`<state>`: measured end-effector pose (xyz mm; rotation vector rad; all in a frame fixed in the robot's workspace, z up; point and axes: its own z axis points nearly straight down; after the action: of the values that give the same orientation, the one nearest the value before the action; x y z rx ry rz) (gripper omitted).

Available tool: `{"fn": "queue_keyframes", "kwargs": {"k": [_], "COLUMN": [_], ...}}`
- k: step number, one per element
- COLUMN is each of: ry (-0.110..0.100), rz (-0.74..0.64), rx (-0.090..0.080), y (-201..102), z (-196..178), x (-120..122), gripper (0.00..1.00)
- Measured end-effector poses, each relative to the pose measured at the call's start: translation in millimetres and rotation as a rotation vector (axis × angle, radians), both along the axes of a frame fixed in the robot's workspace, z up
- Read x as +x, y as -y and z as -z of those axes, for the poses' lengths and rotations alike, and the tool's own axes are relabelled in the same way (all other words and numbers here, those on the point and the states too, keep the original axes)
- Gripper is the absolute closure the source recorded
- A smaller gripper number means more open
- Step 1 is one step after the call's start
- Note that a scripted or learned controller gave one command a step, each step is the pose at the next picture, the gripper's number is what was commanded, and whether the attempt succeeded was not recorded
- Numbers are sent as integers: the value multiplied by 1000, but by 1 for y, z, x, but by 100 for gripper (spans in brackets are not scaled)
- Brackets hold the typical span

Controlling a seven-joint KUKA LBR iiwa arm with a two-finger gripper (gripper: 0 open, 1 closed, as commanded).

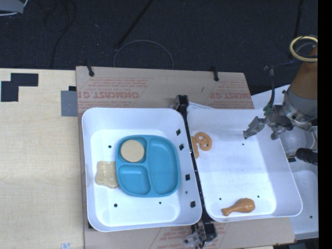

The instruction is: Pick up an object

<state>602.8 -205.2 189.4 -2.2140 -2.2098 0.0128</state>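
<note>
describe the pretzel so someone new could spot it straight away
Look at the right bin of the two white bins. Near its upper left, close to the divider, lies the pretzel: small, orange-brown, twisted loops. The chicken drumstick near the front edge is solid and club-shaped.

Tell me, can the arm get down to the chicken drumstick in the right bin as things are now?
Probably yes. The drumstick lies alone on the right bin's floor near the front wall, nothing over or against it. The gripper hovers over the same bin's far right side.
</note>
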Motion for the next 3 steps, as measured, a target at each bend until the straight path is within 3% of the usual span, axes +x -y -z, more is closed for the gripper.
{"fn": "queue_keyframes", "kwargs": {"k": [1,3], "ry": [13,10], "rz": [-2,-3], "rx": [-3,-3], "y": [0,-10], "z": [-8,104], "x": [3,4], "gripper": [0,0]}}
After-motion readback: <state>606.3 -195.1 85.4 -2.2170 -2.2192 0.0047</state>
